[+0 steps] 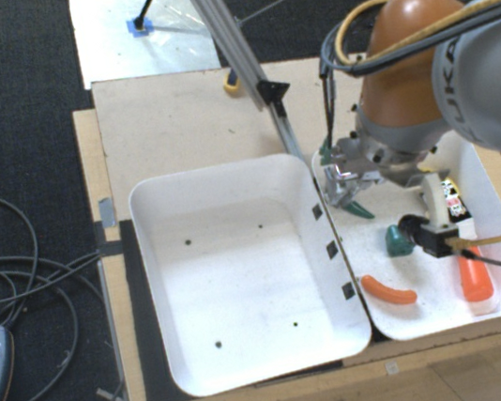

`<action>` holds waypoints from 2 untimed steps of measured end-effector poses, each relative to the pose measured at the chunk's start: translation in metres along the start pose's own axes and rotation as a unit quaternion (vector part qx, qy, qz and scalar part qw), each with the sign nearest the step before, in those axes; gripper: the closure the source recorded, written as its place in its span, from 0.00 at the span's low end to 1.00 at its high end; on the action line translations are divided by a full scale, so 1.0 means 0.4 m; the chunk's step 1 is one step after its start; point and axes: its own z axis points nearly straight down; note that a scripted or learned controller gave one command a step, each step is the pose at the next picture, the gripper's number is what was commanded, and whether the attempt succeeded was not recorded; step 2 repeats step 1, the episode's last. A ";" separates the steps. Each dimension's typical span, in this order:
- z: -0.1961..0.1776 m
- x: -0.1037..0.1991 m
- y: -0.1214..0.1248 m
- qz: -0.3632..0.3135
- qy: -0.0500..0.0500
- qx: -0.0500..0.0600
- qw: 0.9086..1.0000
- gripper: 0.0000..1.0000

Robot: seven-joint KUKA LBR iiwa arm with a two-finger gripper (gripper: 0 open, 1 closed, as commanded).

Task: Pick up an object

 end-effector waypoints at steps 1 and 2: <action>0.025 0.103 -0.068 0.001 0.000 0.001 1.000 1.00; 0.025 0.103 -0.068 0.001 0.000 0.001 1.000 1.00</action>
